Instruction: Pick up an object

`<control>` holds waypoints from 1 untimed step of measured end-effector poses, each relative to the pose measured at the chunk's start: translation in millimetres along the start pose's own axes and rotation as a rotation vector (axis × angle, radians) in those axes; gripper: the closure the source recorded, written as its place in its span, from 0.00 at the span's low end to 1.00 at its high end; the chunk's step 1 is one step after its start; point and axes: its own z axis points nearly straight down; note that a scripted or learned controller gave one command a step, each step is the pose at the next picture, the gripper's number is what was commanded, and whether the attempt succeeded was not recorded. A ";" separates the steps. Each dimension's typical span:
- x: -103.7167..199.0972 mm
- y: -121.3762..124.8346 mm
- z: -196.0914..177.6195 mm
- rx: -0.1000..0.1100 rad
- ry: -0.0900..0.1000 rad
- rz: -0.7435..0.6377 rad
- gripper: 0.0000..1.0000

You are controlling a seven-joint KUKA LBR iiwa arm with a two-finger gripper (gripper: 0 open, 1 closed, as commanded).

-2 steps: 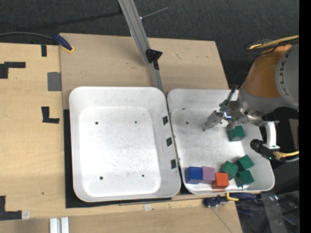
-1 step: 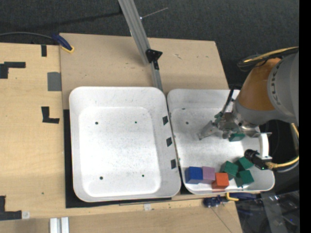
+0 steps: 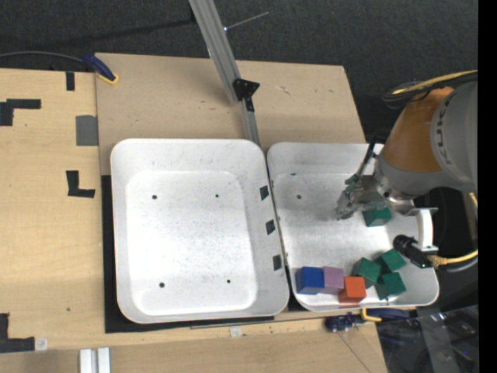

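Observation:
My gripper hangs over the right bin, near its right side, pointing left and down. A green block lies just to the right of the fingertips, partly under the wrist; nothing shows between the fingers. Along the bin's front edge sit a blue block, a lilac block and an orange block. Three green blocks cluster at the front right corner.
The left bin stands beside the right one. A slanted metal rail with a black clamp crosses the bench behind the bins. The arm's orange band and grey body fill the right side.

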 end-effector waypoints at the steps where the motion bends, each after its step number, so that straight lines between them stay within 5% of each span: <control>1: -0.3 2.7 -63.3 -0.008 -0.003 0.001 1.00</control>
